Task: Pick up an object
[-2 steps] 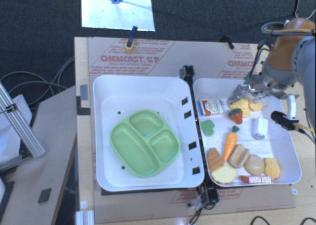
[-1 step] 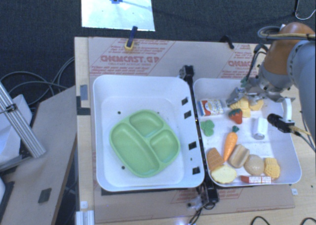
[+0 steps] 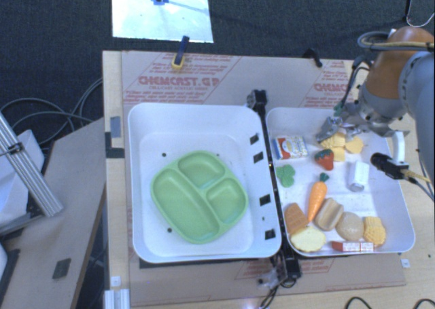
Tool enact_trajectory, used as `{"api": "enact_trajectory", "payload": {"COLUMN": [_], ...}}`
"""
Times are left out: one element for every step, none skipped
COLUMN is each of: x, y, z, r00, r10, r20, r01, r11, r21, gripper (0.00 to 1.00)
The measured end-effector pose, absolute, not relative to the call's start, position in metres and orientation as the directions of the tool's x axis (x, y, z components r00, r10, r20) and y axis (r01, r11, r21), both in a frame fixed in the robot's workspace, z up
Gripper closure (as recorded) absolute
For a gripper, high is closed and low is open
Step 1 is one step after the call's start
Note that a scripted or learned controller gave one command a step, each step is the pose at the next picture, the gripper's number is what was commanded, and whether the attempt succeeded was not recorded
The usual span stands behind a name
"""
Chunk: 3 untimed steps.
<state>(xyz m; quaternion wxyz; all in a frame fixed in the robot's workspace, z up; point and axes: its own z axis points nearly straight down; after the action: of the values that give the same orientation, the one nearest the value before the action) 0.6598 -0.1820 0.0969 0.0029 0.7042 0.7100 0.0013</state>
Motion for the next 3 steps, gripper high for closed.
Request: {"api": "enact_trajectory", "payload": {"x": [0.662, 0.661, 0.662], "y": [-0.184, -0.19, -0.189], "z": [0.163, 0.227, 0.225], "r00": [-0.005, -0.004, -0.006], "r10": [1.0, 1.0, 1.0], "r20": [-0.002, -0.003, -0.002], "r01": [1.0, 1.0, 1.0], "r11": [0.005, 0.004, 0.006], "r21": [0.009, 0.008, 0.004], "gripper": [1.0, 1.0, 1.0]}}
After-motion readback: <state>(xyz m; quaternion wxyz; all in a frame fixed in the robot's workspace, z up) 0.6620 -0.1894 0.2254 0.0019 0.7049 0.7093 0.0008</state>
